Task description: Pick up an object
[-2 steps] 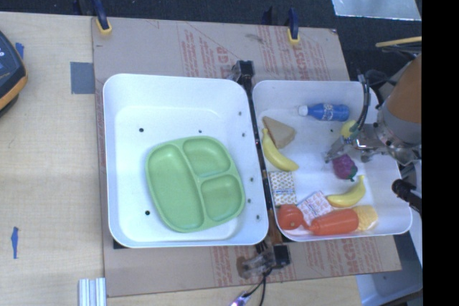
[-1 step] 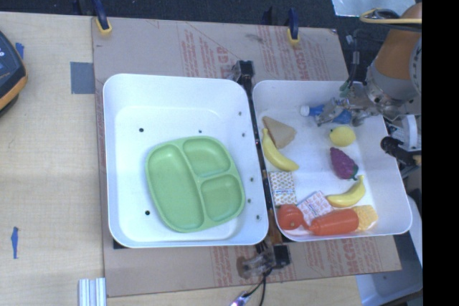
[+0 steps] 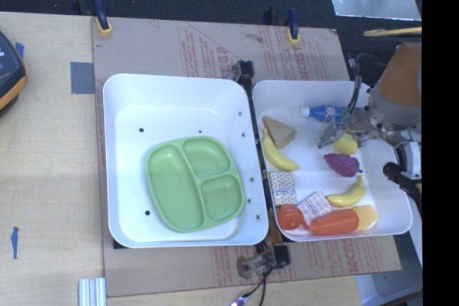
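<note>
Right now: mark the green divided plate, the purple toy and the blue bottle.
green divided plate (image 3: 193, 185): camera view, on its large compartment.
purple toy (image 3: 342, 164): camera view, on its middle.
blue bottle (image 3: 324, 112): camera view, on its body.

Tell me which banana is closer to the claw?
The banana near the bin's right side, beside the purple fruit, is closer to the claw. The other banana lies by the left wall.

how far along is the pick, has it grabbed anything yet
Done: the gripper is down in the right bin, just above the yellow lemon-like toy. In hand: nothing visibly held; the toy sits on the bin floor. Left: closing on an object and lifting it clear.
</note>
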